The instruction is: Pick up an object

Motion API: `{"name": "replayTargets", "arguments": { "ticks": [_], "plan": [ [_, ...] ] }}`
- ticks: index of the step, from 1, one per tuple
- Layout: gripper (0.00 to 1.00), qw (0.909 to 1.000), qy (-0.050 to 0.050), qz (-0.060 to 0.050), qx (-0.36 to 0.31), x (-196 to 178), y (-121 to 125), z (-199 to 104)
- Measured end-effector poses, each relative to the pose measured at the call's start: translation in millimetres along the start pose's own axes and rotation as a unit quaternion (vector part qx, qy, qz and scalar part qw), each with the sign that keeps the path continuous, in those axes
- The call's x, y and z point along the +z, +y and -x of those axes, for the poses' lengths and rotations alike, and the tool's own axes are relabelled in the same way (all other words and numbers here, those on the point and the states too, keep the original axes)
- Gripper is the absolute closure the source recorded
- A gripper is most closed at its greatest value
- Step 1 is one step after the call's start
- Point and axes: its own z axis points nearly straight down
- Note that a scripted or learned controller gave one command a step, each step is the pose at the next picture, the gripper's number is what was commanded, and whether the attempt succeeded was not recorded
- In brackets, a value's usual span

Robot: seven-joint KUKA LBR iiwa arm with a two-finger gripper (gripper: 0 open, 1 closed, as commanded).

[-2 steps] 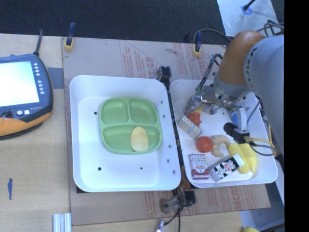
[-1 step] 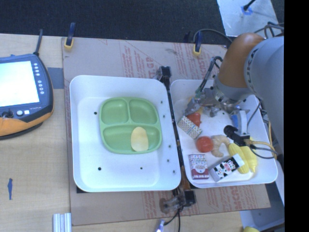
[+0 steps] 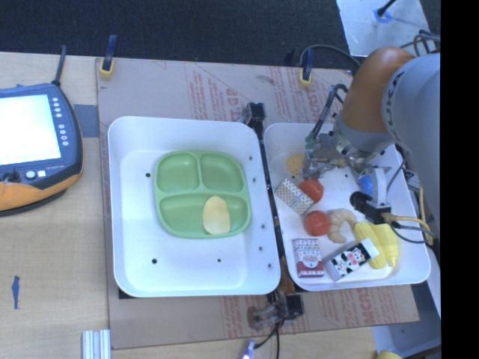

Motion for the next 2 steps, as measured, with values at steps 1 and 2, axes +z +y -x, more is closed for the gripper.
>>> {"name": "replayTargets", "arguments": {
  "ticks": [1, 2],
  "plan": [
    [0.00, 1.0000, 0.000, 0.000, 0.000, 0.1, -0.1, -0.1],
    [0.00, 1.0000, 0.001, 0.003, 0.001, 8.5, 33.4, 22.5]
  ]
}}
